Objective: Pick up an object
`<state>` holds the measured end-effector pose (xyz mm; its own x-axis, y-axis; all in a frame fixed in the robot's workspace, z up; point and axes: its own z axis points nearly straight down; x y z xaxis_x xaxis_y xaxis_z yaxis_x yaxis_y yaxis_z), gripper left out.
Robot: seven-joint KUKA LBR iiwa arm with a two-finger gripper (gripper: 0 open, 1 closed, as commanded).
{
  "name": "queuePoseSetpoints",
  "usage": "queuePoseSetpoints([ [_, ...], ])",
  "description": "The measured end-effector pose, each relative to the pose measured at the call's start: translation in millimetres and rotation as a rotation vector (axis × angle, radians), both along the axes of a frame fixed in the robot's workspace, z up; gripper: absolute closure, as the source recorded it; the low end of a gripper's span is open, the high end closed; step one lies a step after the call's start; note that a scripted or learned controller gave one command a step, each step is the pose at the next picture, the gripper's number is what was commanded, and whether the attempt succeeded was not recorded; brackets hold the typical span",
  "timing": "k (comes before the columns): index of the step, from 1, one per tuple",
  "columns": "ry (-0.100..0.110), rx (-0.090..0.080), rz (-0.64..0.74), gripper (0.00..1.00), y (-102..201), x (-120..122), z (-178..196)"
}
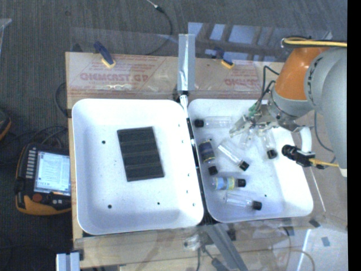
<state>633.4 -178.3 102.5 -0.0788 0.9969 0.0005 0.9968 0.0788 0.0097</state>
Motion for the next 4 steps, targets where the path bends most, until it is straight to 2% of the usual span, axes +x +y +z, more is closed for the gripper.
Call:
queuePoseSetpoints([
  [1,-0.006,0.003,-0.032,0.0,4.8,-41.5,-10.5],
  [2,-0.001,0.019,-0.051,0.0,-10.8,0.9,-10.9],
  [3,-0.004,0.003,-0.055,1.0,-18.0,-0.7,-2.6],
  [4,-0.004,0.011,-0.048,0.0,-10.8,1.3,-2.4],
])
